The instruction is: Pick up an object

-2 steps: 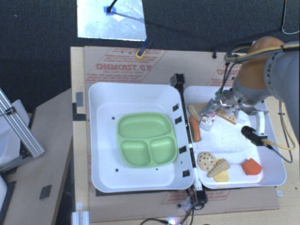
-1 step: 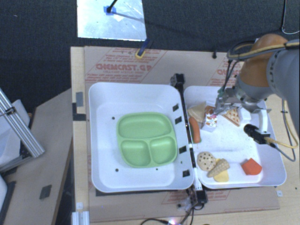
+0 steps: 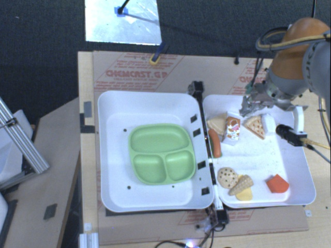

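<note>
Two white bins sit side by side on the bench. From the left bin [image 3: 111,112], the right bin [image 3: 305,187] lies at three o'clock. A green divided tray [image 3: 161,154] rests in the left one. The right one holds a small carton [image 3: 232,129], a pizza slice [image 3: 255,126] just beside it at three o'clock, a hot dog [image 3: 214,142], a cookie [image 3: 226,176], an ice-cream cone [image 3: 241,184] and an orange block [image 3: 277,184]. The gripper [image 3: 249,106] hangs at the bin's twelve o'clock edge, just above the carton and pizza slice; I cannot tell how wide it stands, and nothing shows in its grasp.
</note>
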You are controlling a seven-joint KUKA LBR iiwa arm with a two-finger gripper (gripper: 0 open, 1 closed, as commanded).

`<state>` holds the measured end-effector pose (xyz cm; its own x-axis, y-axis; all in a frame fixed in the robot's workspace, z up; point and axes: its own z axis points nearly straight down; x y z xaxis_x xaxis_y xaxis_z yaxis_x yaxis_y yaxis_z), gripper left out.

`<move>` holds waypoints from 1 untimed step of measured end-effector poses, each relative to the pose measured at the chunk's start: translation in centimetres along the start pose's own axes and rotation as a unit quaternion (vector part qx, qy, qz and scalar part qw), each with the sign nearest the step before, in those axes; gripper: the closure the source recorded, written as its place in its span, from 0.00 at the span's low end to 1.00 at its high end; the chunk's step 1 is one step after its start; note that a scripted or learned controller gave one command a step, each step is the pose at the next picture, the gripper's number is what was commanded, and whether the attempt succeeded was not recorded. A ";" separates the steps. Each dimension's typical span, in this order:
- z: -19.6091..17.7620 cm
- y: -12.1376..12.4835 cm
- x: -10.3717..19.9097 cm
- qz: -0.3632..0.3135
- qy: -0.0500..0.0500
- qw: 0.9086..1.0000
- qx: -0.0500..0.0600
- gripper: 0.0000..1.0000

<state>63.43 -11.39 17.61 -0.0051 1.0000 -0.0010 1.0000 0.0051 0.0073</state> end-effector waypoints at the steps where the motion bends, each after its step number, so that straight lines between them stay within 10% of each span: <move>1: -5.2 0.2 0.0 0.000 0.000 1.000 0.000 1.00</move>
<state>63.61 -11.40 22.86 -0.0050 1.0000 -0.0013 1.0000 0.0050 0.0077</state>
